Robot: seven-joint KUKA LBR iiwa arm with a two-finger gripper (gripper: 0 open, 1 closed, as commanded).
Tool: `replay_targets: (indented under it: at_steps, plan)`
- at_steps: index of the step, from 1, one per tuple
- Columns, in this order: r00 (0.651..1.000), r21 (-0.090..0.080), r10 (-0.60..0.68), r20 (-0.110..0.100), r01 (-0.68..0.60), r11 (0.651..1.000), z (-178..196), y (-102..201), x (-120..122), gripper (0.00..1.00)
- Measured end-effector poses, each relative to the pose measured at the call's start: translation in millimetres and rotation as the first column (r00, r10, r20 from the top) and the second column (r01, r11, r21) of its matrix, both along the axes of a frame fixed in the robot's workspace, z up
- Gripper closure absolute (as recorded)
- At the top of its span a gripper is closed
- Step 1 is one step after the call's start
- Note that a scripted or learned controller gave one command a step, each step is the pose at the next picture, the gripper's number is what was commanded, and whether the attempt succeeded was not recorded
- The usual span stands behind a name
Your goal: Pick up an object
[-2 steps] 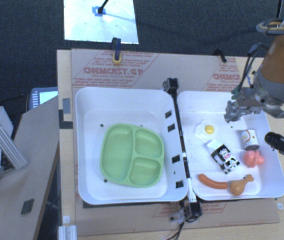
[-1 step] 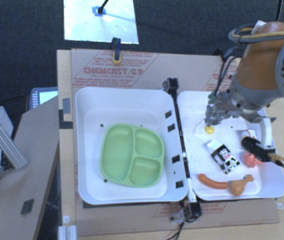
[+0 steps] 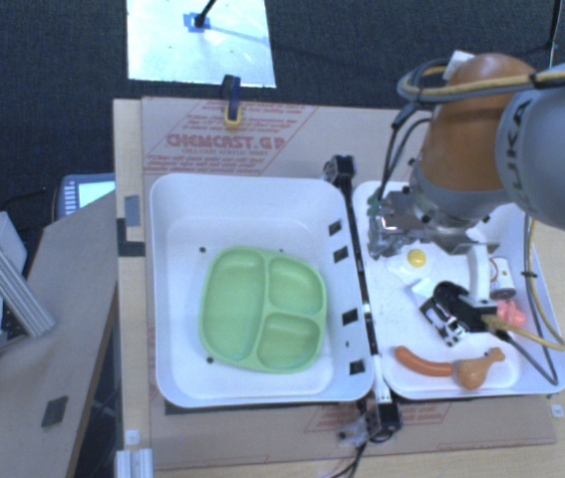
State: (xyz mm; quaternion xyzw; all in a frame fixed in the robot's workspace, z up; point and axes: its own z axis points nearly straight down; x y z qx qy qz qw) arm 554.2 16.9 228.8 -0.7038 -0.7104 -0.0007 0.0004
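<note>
The gripper [image 3: 390,229] hangs low over the right bin [image 3: 399,312], near its far-left corner; open or closed can't be told from this angle, and nothing is visibly held. The nearest candidate is the toy fried egg [image 3: 417,259], just beside the gripper (flat, so prob. hard to pinch). A straight descent at its edge looks best. The sausage [image 3: 423,362] and drumstick [image 3: 479,367] lie end to end near the front wall, w/ a pink toy [image 3: 509,315] further right. The wall shared w/ the left bin [image 3: 182,229], which bears a green plate [image 3: 262,309], crowds that side.
</note>
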Motion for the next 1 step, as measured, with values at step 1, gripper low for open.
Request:
replay_targets:
  at_steps: [1]
  plan:
    - [1.0,0.001,0.001,-0.001,-0.001,1.0,-6.7,54.0,-16.1,1.0]
